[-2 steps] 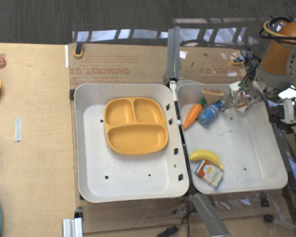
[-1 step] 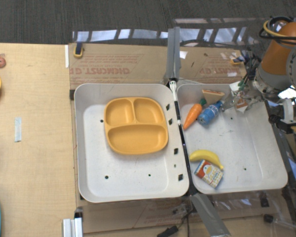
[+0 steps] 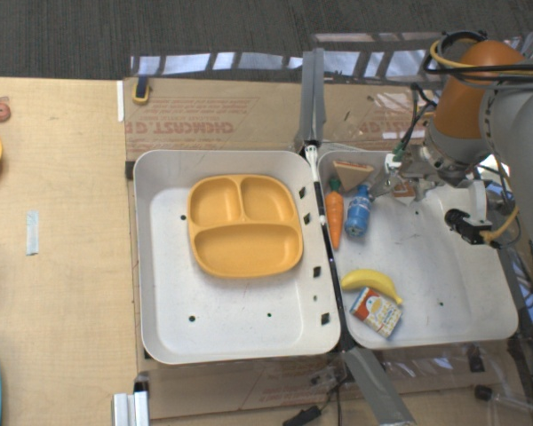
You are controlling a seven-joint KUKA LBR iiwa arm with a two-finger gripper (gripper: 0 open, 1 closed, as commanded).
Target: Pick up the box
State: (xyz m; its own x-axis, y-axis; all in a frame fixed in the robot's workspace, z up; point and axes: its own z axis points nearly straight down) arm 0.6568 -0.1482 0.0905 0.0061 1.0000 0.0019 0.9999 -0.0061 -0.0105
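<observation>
Left bin just has the yellow tray; the right bin holds the small stuff. The arm hangs over its far end, gripper state hard to call. The box sits at the near edge touching the banana, so that's a tight grab.

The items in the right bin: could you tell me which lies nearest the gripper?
The blue bottle, just left of the gripper; the carrot, banana and box lie farther off.

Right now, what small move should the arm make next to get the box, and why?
Probably swing the end effector toward the bin's near side: it sits at the right bin's far end near the bottle, while the box lies at the near edge beside the banana.
</observation>
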